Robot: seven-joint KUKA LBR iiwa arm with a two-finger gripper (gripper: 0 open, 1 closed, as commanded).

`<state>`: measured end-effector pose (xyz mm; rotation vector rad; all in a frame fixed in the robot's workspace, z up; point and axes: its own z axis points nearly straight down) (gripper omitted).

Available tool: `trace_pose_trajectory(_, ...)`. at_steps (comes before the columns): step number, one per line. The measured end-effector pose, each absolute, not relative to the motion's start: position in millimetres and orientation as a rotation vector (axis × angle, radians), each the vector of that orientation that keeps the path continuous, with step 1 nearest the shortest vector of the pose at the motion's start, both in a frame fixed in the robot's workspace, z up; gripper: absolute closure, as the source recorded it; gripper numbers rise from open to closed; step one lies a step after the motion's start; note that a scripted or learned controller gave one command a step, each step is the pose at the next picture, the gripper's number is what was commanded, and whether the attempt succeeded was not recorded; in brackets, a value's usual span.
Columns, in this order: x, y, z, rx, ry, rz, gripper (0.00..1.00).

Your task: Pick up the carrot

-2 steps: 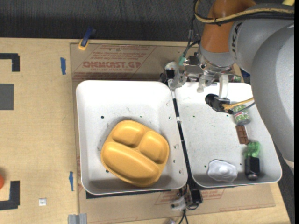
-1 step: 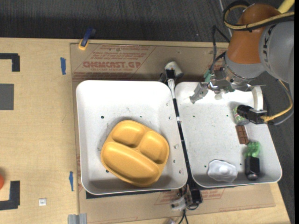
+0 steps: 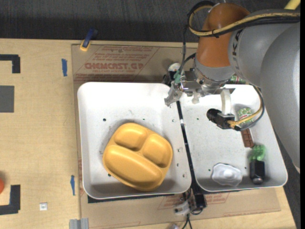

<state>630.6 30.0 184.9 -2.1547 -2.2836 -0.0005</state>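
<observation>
The carrot (image 3: 248,138), apparently a small brownish stick with a green top, lies near the right bin's (image 3: 205,147) right wall.

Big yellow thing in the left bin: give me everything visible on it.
The yellow object is a large, smooth, glossy lump, plastic or rubber by its look, shaped like a bread loaf or bell pepper. Grooves split its top into three rounded lobes: two smaller ones toward the rear, one broad one at the front. It looks intact and lies flat on the floor of the left bin, in the front half, reaching close to the front wall. The gripper is well away, over the bins' rear divider.
</observation>
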Motion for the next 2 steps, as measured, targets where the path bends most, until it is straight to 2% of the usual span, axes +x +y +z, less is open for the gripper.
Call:
trace_pose_trajectory(1, 588.8, 66.8, 130.7, -2.294, -2.156, -0.004, 0.0)
trace_pose_trajectory(2, 585.3, 66.6, 126.8, -2.261, -2.21, -0.007, 0.0)
